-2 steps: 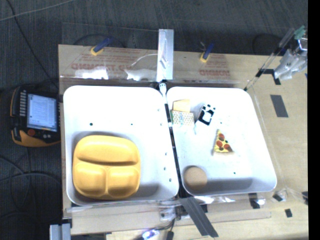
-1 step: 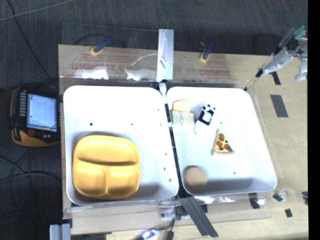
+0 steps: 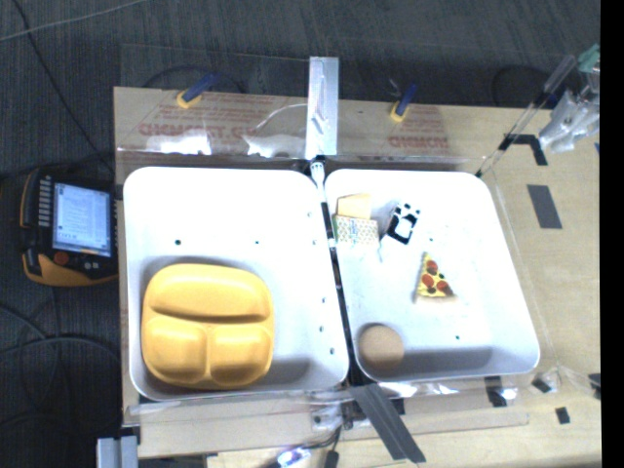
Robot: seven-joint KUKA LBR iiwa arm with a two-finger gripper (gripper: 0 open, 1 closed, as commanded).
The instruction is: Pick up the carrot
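Yellow bread loaf (image 3: 207, 323) in left bin (image 3: 156, 198).

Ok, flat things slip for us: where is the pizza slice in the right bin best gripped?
Probably from straight above, pinching across the pizza slice near its wide crust end. It lies flat on the floor of the right bin, with free space round it.

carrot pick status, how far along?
Done: nothing; every item lies in a bin. In hand: nothing; what looks like the gripper sits outside the right bin, at the bench's top right. That bin holds a pizza slice, a round brown piece and a pale block; the left bin a yellow loaf; none reads as a carrot. Left: locate, approach, grasp, lift.
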